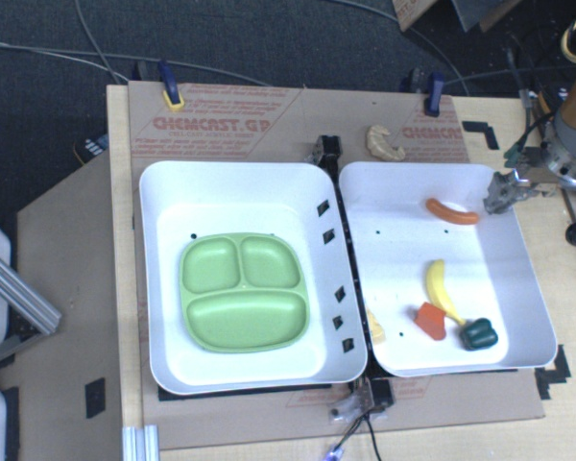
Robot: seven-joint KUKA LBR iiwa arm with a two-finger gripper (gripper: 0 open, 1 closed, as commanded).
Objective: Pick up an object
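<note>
In the right bin [403, 195] lie an orange-red hot dog [452, 212] near the far right, a yellow banana [443, 291], a red pepper piece [430, 321] and a dark green pepper [479, 334] toward the near right. My gripper [502, 196] hangs at the right bin's far right rim, just right of the hot dog. Nothing shows between its fingers.
The left bin [163, 200] holds a green three-compartment plate [242, 291]. A beige object [385, 143] lies on the cardboard beyond the right bin. Black clips line the divider [344, 248] between the bins. A small yellow piece [373, 327] sits at the right bin's near left rim.
</note>
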